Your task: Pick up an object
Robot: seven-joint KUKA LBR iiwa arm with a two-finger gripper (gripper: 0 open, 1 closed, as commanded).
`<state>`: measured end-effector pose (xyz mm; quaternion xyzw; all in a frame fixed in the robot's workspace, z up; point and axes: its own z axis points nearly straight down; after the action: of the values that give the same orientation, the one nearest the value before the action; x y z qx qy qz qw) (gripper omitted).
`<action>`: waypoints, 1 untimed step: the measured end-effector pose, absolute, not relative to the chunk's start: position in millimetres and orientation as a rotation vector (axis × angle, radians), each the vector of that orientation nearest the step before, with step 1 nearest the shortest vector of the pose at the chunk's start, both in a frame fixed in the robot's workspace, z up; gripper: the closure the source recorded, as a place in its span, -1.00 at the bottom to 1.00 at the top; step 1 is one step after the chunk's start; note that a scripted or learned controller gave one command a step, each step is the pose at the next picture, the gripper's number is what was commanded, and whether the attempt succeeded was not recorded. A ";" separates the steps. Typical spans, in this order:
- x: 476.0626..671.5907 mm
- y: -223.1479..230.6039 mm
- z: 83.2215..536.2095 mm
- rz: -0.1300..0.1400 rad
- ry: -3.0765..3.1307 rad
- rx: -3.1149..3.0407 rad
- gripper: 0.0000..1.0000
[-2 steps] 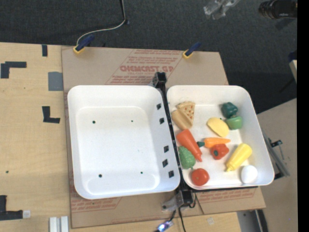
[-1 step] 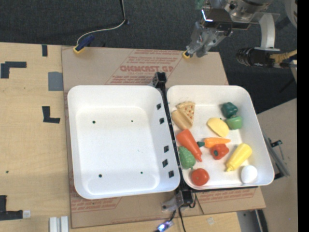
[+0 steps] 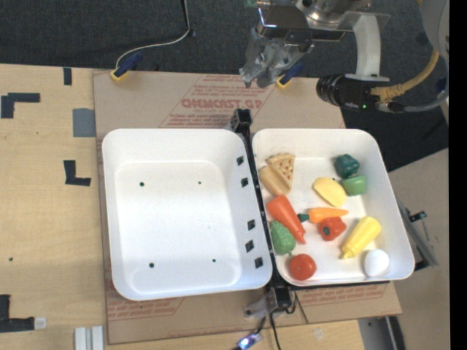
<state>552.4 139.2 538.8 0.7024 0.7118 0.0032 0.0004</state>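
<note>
Ten or so toy foods lie in the right bin (image 3: 379, 159), right of centre in the frame, and any of them would serve as the object to pick; the white egg (image 3: 376, 262) sits at the lower right corner, just beside the yellow corn (image 3: 360, 236); a red tomato (image 3: 301, 267) lies near the bottom edge, with a green vegetable (image 3: 282, 237) and a long orange carrot (image 3: 285, 216) above it along the divider; a small red pepper (image 3: 331, 229) rests under a thin carrot (image 3: 326, 214); a yellow lemon-like piece (image 3: 330, 192), a green pepper (image 3: 353, 186) and a dark green piece (image 3: 346, 165) fill the upper right; a waffle wedge (image 3: 282, 165) and a bread roll (image 3: 274, 181) sit at the upper left of that bin; the claw (image 3: 261, 68) hangs high at the top centre of the frame, over the cardboard (image 3: 204, 104) beyond the bins, and I cannot tell whether it is spread or pressed together; to do this step well, I judge it should travel toward the lower right and descend on a piece with free sides, such as the tomato or the egg; the crowded middle, where pieces touch, risks a pinch on two at once, and the bin walls and the black hinge (image 3: 252, 195) between the bins crowd anything at the edges; the left bin (image 3: 117, 195) lies left of centre on the counter (image 3: 44, 195)
</note>
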 end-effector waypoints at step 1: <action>479.4 159.7 437.5 -0.019 2.232 2.221 1.00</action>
<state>479.4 159.7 437.5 0.7052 0.7090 -0.0060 -0.0036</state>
